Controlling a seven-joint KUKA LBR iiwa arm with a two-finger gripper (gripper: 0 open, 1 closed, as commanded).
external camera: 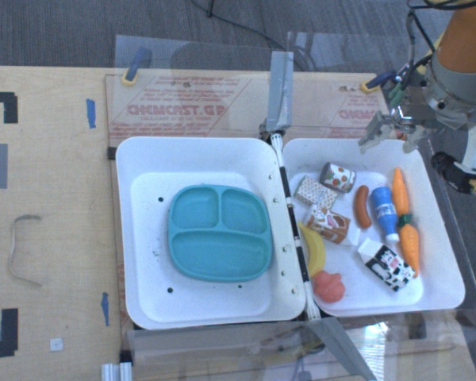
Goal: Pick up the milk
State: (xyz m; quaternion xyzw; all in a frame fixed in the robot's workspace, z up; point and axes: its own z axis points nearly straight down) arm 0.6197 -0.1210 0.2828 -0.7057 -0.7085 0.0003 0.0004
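- A light wooden bench is carrying two shallow white bins side by side; grey carpet is showing beyond its far edge.
- Blue tape strips and black corner marks are sitting on the bench top at the left, and a thin bent cord is lying near them.
- The left bin is holding a teal divided plate at its centre.
- The right bin is holding several toy foods: small cartons near the divider, a sausage, a blue bottle, two carrots, a banana and a pink item.
- The milk, a small black-and-white cow-patterned carton, is lying on its side in the near right part of the right bin, just beside the lower carrot.
- The arm is entering from the upper right, its orange band showing at the top edge.
- The gripper is hovering over the far rim of the right bin, well apart from the milk.
- Its fingers are standing spread wide, with nothing between them.
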